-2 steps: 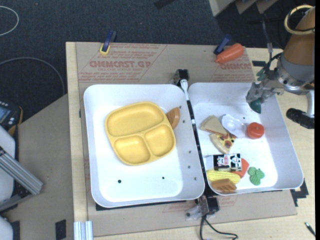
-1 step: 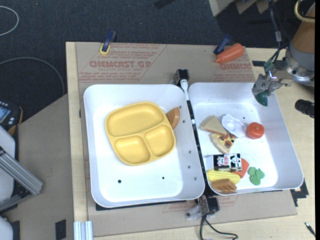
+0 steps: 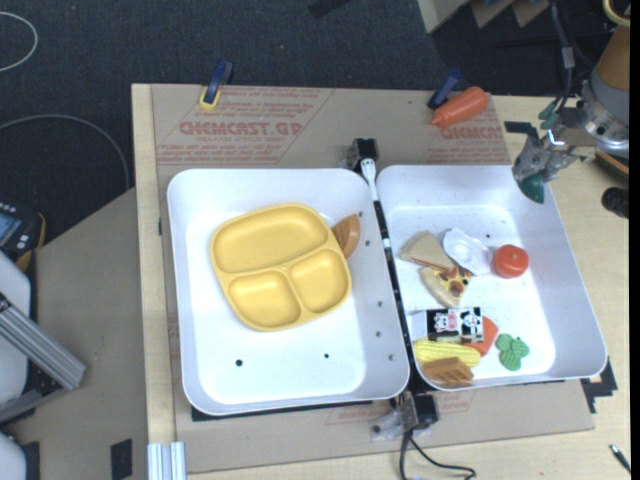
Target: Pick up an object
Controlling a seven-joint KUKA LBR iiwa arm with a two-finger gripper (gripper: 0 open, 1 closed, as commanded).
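Tomato [image 3: 511,260] lies in the right bin [image 3: 570,298], near its far right wall. Gripper [image 3: 535,175] hovers over that bin's far corner; we cannot tell its finger state. We judge the crowded toy food could make a descent glance off.

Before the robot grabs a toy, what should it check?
1. Toys in the right bin to pick: ok, tomato sits apart from the others.
2. Gripper over the right bin: ok, near its far right corner.
3. Gripper above a toy: not ok, bare bin floor below it.
4. Gripper carrying nothing: cannot tell.
5. Yellow tray out of the way: ok, it lies in the left bin.
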